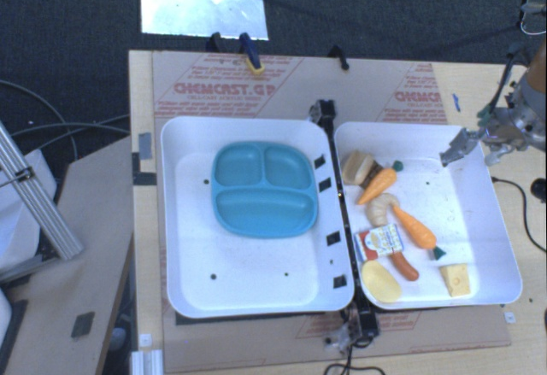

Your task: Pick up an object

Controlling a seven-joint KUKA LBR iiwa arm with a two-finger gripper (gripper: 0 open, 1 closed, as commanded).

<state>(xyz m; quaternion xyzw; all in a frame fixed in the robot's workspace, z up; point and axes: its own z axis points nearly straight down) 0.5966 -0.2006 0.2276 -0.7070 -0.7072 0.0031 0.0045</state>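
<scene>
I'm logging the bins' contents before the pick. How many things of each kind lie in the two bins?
Blue divided plate: 1, left bin
Carrots: 2
Bread piece: 1
Garlic-like pale bulb: 1
Small carton: 1
Sausage: 1
Yellow oval piece, maybe a potato: 1
Cheese wedge: 1
Total: 9

A wooden bench [102, 194] bears a printed sheet [282, 79] under two white bins [184, 279].

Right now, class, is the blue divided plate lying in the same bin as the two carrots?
No. The blue divided plate lies in the left bin, while both carrots lie in the right bin.
</scene>
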